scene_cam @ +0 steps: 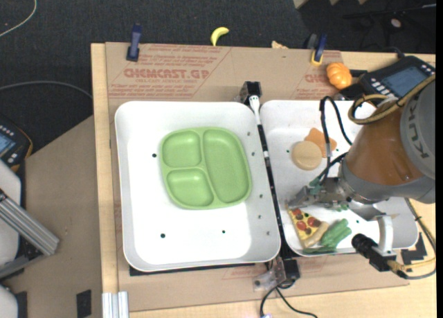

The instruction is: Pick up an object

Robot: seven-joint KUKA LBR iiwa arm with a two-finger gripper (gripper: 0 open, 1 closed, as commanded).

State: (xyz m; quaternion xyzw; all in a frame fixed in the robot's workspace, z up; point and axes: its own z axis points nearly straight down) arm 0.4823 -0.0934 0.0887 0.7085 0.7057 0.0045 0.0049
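Observation:
In the right bin (277, 119) lie several toy foods. A round tan bun (305, 155) sits beside an orange wedge (318, 136) toward the back. A pizza slice (304, 221), a green pod-like piece (336, 233) and a pale yellow piece (315, 239) lie in the front corner. My gripper (313, 196) hangs low over the bin's middle, between the bun and the pizza slice, just above the slice. The arm's grey and orange wrist (377, 161) covers the bin's right part.
The left bin (138, 226) holds a green divided plate (205, 168). An orange toy (338, 74) and a control pendant (398, 78) rest on the bench at the back right. Blue clamps (134, 43) (318, 48) and a yellow banana (219, 34) line the far edge.

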